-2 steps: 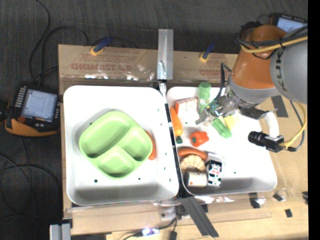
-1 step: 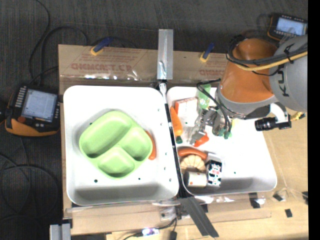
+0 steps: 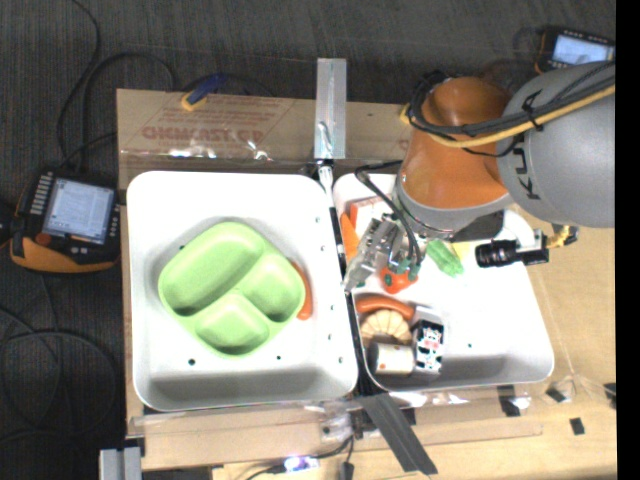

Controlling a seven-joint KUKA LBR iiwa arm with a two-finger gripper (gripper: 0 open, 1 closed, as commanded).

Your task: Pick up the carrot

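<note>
Far to the left of the gripper, off the bench, a handheld screen unit (image 3: 68,218) lies on the dark floor with cables trailing from it. Closer in, the left bin (image 3: 160,363) holds a green divided plate (image 3: 230,286), and a sliver of something orange (image 3: 305,298) peeks out from under the plate's right edge, just left of the wall between the bins; whether that sliver is a carrot cannot be told. The gripper (image 3: 372,256) hangs low over the upper left part of the right bin (image 3: 510,353), hard by that dividing wall, its metal fingers (image 3: 365,263) pointing down and to the left. How far apart the fingers stand cannot be made out, and nothing can be seen pinched between them. Just behind and to the left of the gripper, a long orange piece, seemingly the carrot (image 3: 347,230), lies along the bin's left wall, beside the fingers but not visibly touched. Below the gripper sit a round bun-like item (image 3: 385,318), a tan block (image 3: 392,358) and a small black-and-white box (image 3: 428,343). To its right lies a green toy (image 3: 445,258), partly under the arm (image 3: 480,158).
</note>
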